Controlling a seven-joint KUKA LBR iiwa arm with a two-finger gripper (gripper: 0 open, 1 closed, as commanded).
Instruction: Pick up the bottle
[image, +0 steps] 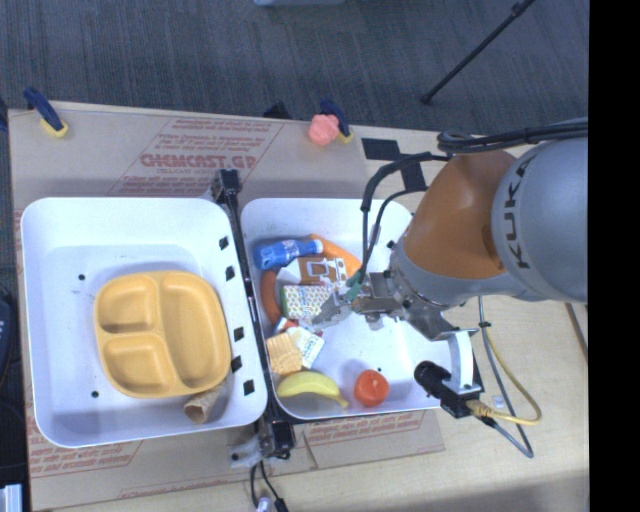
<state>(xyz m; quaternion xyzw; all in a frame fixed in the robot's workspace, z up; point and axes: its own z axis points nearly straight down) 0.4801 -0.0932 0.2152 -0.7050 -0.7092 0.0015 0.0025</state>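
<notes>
A blue bottle (284, 252) with a pale end lies on its side at the back left of the right bin (400, 375). It rests in a pile with an orange curved item (342, 256), a small brown-labelled pack (322, 269) and a green and white packet (300, 300). My gripper (343, 303) hangs low over the right side of this pile, just right of the packet and below and to the right of the bottle. Nothing shows as held. The grey and orange arm covers the bin's right part.
A banana (310, 387), a red tomato (371, 387) and a cracker (283, 351) lie along the right bin's front. The left bin (50, 240) holds a yellow divided plate (160, 332) and a brown cone-like item (205, 405). A pink object (323, 129) sits on the bench behind.
</notes>
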